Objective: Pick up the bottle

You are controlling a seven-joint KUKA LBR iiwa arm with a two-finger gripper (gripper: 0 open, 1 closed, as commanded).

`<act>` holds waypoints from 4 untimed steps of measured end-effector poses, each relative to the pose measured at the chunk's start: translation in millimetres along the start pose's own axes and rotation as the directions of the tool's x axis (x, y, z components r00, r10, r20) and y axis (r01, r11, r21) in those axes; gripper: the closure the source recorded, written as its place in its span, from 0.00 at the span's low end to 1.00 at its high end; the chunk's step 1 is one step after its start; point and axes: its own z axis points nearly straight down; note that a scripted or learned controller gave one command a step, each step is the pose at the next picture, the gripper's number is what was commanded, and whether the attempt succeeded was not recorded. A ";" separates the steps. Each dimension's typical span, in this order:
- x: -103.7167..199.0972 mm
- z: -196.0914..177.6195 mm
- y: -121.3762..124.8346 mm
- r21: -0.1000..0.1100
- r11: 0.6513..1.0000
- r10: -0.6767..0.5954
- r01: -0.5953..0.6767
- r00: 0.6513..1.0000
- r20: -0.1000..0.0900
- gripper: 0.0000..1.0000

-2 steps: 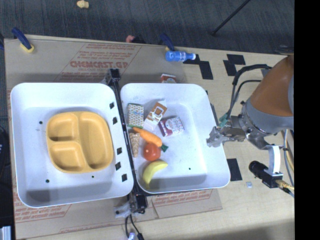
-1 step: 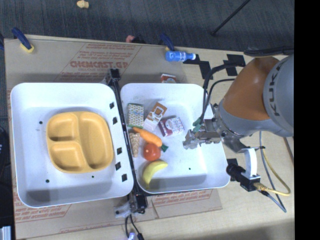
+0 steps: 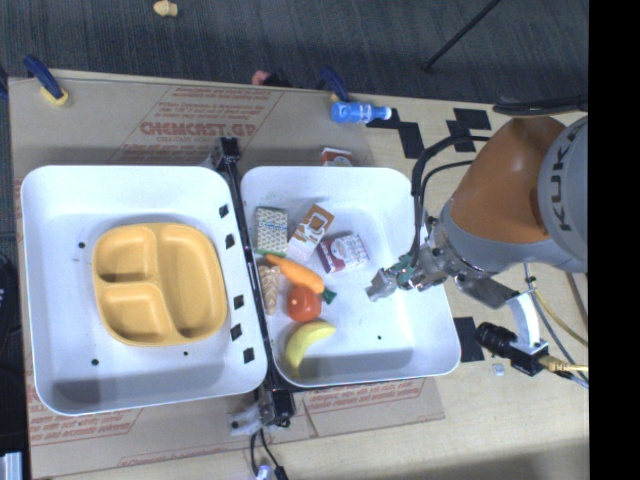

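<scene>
Because the arm's [image 3: 510,198] grey and orange bulk fills the right side of the bench, I can't see the right bin's [image 3: 432,353] right rim behind it. The gripper [image 3: 383,285] is small and blurred near that bin's right wall. I cannot tell whether it is wide or narrow, and I see nothing in it.

The bottle [image 3: 352,113] is blue and lies on its side on the bench, outside both bins, just beyond the right bin's far edge near its left corner. Its paler end points right. It is well apart from the gripper.

In the right bin, things crowd toward the left wall. A speckled packet [image 3: 270,230], a white and orange carton [image 3: 313,230] and a red and white box [image 3: 345,252] lie toward the far side; their print is too small for me to read. Nearer me are a carrot [image 3: 298,271], a tomato [image 3: 304,302] touching it, a banana [image 3: 306,340] and a pale wafer-like piece [image 3: 269,286] against the left wall. The red and white box lies nearest the gripper.

A small red and white item [image 3: 337,155] at the right bin's far rim is partly cut off by that rim. The left bin [image 3: 40,268] holds a yellow divided plate [image 3: 160,280]. Printed cardboard [image 3: 190,118] lies under both bins, with a blue clamp [image 3: 45,80] at its far left corner and another [image 3: 334,83] near the bottle.
</scene>
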 end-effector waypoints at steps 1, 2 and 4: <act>60.5 33.9 17.0 -0.001 0.996 0.088 -0.088 0.996 0.001 1.00; 112.5 -5.1 31.1 -0.002 0.980 0.198 -0.198 0.980 0.002 1.00; 110.6 30.6 30.1 0.001 0.932 -0.362 0.362 0.932 0.001 1.00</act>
